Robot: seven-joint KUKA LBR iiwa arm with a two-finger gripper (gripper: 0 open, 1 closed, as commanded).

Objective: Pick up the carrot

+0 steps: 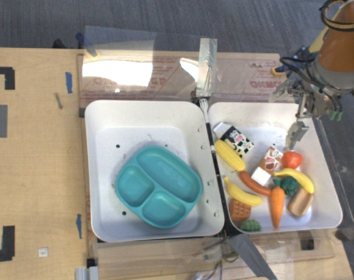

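- Nearest the camera, at the front edge of the right bin (326, 156), a small green vegetable (250, 225) lay just beside a waffle-like toy (239, 209).
- Just right of those, the carrot (276, 206) lay with its orange tip toward the bin's front and its leafy green top (288, 185) toward the middle of the pile.
- Crowding looked likely to matter: a hot dog (256, 184) and a yellow banana (245, 195) sat at the carrot's left, a brown bread-like piece (299, 203) at its right, and a second banana (297, 178) curved over the green top.
- Farther back in the same bin were a corn cob (230, 154), a black-and-white carton (238, 140), a small box (273, 158) and a red tomato (291, 160).
- Grey arm with an orange band reached in from the right, and its gripper (295, 134) hung over the rear of the right bin, well apart from the carrot and holding nothing.
- Whether that tool was open or closed could not be told; it appeared as one pale, blurred shape.
- Judging from this, the pick had not yet begun, and the arm would need to travel forward over the tomato and banana.
- Left bin (98, 174) held a teal divided plate (158, 185), sitting apart from the toys and out of the arm's way.
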